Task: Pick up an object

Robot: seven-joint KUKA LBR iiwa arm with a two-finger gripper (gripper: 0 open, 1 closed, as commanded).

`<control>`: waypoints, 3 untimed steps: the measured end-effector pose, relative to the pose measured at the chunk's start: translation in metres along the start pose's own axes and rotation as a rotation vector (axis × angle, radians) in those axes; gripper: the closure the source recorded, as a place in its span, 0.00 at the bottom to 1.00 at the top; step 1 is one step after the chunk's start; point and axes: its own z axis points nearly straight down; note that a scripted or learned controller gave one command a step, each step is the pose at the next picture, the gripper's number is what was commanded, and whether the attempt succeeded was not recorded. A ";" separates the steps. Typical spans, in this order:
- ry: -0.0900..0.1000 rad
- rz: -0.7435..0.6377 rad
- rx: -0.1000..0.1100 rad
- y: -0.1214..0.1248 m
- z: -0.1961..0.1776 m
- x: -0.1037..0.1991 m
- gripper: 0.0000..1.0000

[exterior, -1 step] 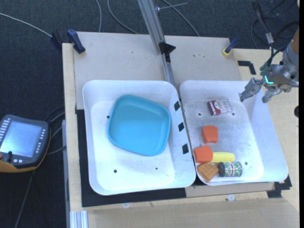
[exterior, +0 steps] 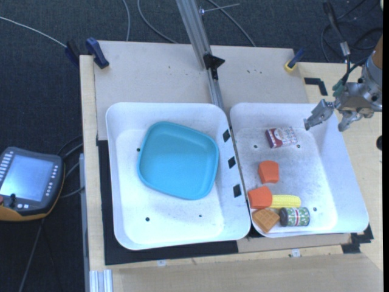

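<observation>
My gripper (exterior: 332, 120) hangs open over the far right rim of the right bin (exterior: 340, 163), with nothing between its fingers. In that bin lie a red and white packet (exterior: 281, 137), an orange block (exterior: 268, 171), a second orange-red block (exterior: 260, 197), a yellow corn cob (exterior: 285, 201), a tan waffle piece (exterior: 265, 219) and a small dark can (exterior: 295, 216). The packet is the nearest object, to the gripper's left and a little nearer the camera. The left bin (exterior: 121, 163) holds a blue square plate (exterior: 178, 160).
A slanted metal pole (exterior: 197, 29) crosses the back of the bench and ends between the bins. Blue and yellow clamps (exterior: 97, 52) sit on the bench's far corners. A hand-held control pendant (exterior: 27, 181) lies off the bench to the left.
</observation>
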 end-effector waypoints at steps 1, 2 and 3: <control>0.001 0.000 0.006 -0.004 0.062 0.003 0.00; 0.001 0.000 0.004 -0.001 0.105 0.005 0.00; 0.001 0.001 0.006 -0.003 0.160 -0.004 0.00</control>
